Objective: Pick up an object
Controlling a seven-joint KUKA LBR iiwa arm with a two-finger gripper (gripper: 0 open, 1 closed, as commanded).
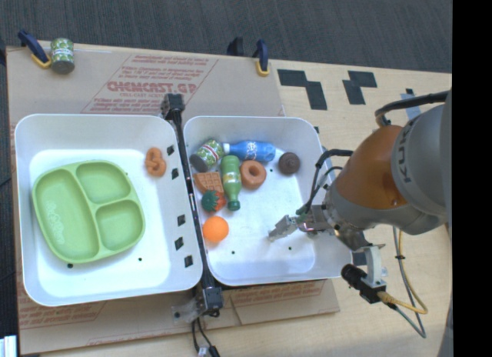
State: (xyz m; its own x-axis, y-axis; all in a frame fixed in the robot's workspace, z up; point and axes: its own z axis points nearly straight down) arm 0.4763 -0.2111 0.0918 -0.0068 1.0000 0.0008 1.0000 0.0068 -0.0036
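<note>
The right bin [307, 134] holds a cluster of toy food near its left wall: a blue bottle [251, 150], a green bottle [231, 177], a glazed donut [253, 174], a dark chocolate donut [289, 163], a can [207, 152], a waffle-like cracker [208, 182], a strawberry-like piece [211, 201] and an orange ball [216, 229]. My gripper [281, 228] hangs low over the bare floor of the right bin, to the right of the orange ball, fingers pointing left. Nothing shows between its fingers.
The left bin [31, 136] holds a green divided plate [88, 209] and a small orange pretzel-like piece [156, 162]. A black divider [184, 194] runs between the bins. A small jar [62, 55] sits at the cardboard's far left corner.
</note>
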